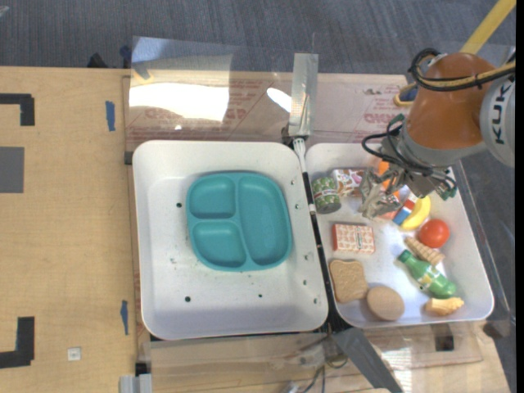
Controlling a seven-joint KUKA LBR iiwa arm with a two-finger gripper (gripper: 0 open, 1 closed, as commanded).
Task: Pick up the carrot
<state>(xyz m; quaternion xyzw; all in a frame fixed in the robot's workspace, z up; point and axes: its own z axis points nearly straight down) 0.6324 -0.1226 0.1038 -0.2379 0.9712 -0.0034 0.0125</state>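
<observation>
The right bin (479,256) was crowded. A small can (326,191) lay at its far left beside a wrapped packet (350,178), with a red-patterned box (353,237) nearer, then a slice of bread (350,278) and a round bun (384,302) at the near edge. A banana (419,213), a tomato (434,232) and a green bottle (427,273) sat toward the right. The gripper (378,196) hung low over the far middle of this bin, among these items, its fingers hidden in the clutter, so I cannot tell their opening or whether they gripped anything. The carrot (383,169), an orange sliver, showed just beyond the gripper, mostly covered by the wrist. The left bin (155,244) held a teal divided plate (241,219).
</observation>
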